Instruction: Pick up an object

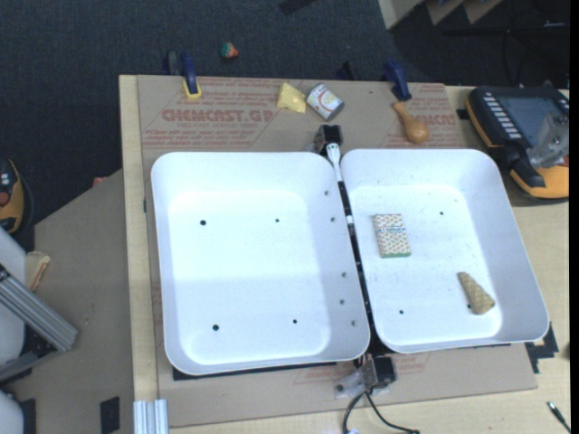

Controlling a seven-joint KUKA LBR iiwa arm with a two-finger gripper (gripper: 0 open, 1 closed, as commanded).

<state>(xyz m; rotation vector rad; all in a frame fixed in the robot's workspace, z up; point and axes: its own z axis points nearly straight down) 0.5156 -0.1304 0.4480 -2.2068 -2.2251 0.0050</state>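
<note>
- Small flat rectangular packet, pale with a fine speckled print (391,235): it lies flat in the right white plastic bin (507,197), in that bin's left half, near the wall shared with the other bin but not touching it. Its long axis runs from the bin's near edge to its far edge.
- Tan cone-shaped piece (476,293): same bin, toward the near right corner and well apart from the packet. It lies slantwise, narrow tip up-left.
- Gripper: I cannot tell whether it is spread or pressed together.
- Since the arm enters from the right, the cone is probably the closer candidate and the packet farther left.
- Left white plastic bin (181,188): just beside the right one.
- Beyond the bins, on the brown board (226,114): a yellow wedge (291,98) and a small white box (325,101).
</note>
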